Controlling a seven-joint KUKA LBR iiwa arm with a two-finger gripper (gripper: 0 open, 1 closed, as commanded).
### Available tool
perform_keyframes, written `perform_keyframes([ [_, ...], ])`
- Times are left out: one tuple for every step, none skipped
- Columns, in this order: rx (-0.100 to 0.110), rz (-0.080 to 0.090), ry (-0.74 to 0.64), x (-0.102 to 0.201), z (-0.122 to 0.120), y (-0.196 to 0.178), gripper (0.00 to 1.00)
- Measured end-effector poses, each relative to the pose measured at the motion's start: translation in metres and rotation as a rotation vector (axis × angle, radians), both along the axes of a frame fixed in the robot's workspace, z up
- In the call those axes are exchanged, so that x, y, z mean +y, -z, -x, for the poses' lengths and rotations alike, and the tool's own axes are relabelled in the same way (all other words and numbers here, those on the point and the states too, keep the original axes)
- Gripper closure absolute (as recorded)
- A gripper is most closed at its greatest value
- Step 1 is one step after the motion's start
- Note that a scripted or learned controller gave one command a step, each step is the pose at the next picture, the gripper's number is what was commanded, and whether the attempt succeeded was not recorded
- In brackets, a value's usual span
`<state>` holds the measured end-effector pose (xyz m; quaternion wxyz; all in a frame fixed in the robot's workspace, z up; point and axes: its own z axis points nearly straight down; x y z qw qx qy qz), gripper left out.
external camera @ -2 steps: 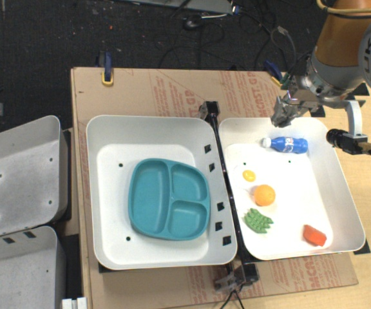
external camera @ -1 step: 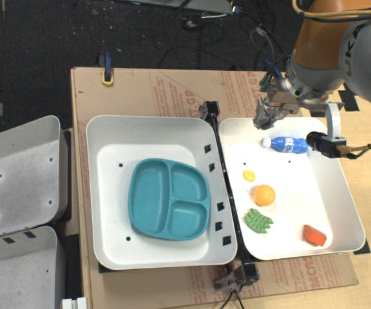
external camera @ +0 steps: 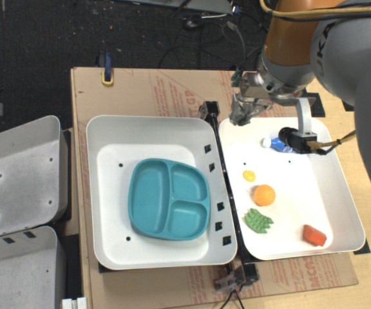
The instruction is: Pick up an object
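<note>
While fingers (external camera: 243,116) hover above the right bin's (external camera: 340,192) far corner, seemingly empty

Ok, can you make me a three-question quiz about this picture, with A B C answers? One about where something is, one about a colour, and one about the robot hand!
1. Where is the divided plate?
A. left bin
B. right bin
C. on the cardboard

2. What colour is the round ball?
A. blue
B. orange
C. green

3. Where is the gripper?
A. touching the ball
B. inside the plate
C. over the right bin's top-left corner

Answers: 1 A, the teal plate lies in the left bin. 2 B, it is plainly orange. 3 C, it hangs at that corner, far from the ball.
</note>
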<state>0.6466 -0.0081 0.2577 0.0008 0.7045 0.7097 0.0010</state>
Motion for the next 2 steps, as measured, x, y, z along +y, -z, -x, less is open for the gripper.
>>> perform_keyframes([
  [0.0,-0.001,0.0,0.055,-0.004,-0.004,1.0],
  [0.005,0.0,0.0,0.106,0.001,0.015,1.0],
])
